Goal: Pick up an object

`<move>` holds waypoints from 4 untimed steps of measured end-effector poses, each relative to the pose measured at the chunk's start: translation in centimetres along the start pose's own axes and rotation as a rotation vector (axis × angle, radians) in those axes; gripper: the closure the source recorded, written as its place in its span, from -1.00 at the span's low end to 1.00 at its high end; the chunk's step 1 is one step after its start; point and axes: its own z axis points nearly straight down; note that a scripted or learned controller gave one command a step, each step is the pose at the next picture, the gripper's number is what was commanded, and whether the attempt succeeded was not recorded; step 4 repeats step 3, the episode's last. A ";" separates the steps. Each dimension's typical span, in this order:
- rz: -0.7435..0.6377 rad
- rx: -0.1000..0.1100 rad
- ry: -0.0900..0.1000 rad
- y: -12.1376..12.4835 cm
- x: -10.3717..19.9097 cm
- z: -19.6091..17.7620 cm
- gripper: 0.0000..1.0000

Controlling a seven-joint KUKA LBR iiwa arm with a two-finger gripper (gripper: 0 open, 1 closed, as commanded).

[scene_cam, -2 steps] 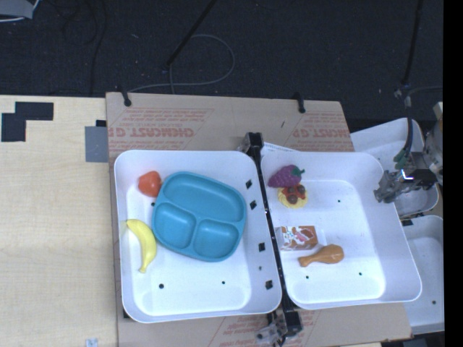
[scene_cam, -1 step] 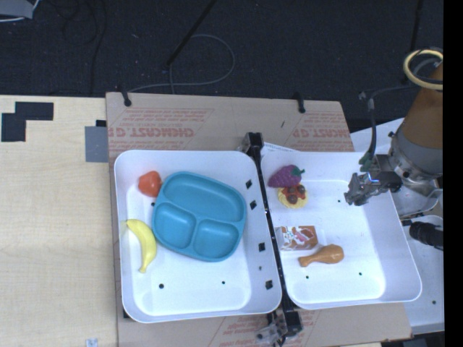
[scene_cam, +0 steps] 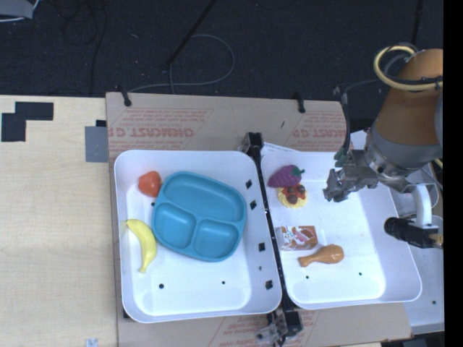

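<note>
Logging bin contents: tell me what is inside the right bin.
The right bin holds purple grapes touching a yellow toy, a printed packet and a drumstick. The gripper hangs over its upper part, hiding the floor beneath.

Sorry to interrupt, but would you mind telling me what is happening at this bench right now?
A KUKA arm is reaching in from the right over the right bin, trying to pick something up. Its pincer hangs above the bin's upper part, beside the toy grapes, with nothing visibly held. A toy chicken drumstick and a small snack packet also lie there. The left bin holds a blue divided tray, a banana and a red tomato-like toy.
</note>
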 end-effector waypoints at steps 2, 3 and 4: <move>0.001 -0.001 -0.002 1.7 10.8 0.2 1.00; 0.000 0.000 -0.001 2.4 15.8 0.4 1.00; 0.000 0.000 -0.001 2.4 15.8 0.4 1.00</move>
